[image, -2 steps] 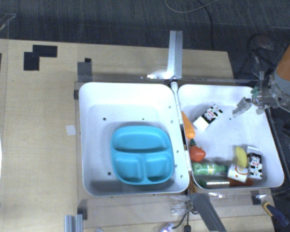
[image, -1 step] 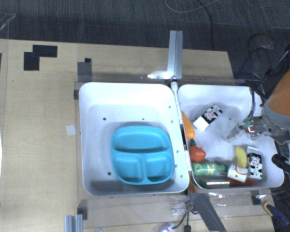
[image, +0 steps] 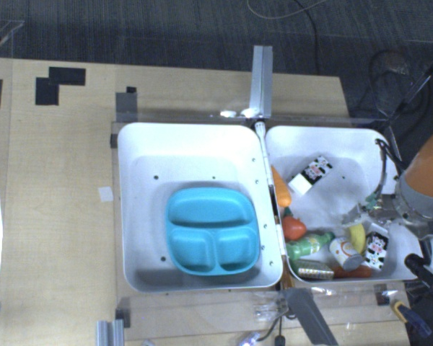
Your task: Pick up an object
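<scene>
Below, glossy blue 3-compartment plate (image: 213,228) in smooth left white bin (image: 133,193).

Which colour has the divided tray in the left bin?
Light blue; the tray shows best in the camera view.

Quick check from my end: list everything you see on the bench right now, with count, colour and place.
left bin: 1, white, left half of bench
divided tray: 1, blue, inside left bin
right bin: 1, white, right half of bench
carrot: 1, orange, right bin, along left wall
cow-print blocks: 2, black and white, one upper middle, one lower right
tomato: 1, red, left side
green bottle: 1, green, lower left
banana: 1, yellow, lower middle
arm: 1, grey with orange band, right edge
tool: 1, over right bin, above banana
</scene>
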Controlling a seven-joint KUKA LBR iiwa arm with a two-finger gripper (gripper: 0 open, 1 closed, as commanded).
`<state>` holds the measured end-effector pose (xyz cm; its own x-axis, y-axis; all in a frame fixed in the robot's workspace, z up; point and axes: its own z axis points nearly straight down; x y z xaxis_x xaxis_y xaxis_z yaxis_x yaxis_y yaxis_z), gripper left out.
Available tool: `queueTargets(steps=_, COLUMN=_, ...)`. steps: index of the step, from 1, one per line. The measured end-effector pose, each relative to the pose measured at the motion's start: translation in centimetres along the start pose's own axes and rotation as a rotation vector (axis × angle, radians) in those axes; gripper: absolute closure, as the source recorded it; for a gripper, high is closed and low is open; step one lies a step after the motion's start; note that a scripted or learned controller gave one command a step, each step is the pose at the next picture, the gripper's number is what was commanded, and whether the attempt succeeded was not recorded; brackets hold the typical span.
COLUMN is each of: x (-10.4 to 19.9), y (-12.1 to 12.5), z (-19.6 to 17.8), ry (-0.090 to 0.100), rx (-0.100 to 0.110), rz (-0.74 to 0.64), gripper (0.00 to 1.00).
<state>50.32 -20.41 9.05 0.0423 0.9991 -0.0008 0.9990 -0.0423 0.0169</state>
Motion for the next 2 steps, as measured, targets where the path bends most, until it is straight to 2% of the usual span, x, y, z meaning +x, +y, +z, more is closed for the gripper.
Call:
queueTargets(steps=1, x=0.1, y=0.4, z=-1.2, ry=-0.001, rx=-0.009, rz=-0.003, gripper=1.00)
queueTargets(steps=2, x=5.4, y=6.2, z=-11.7, ry=-0.002, rx=0.011, rz=0.283, gripper=1.00)
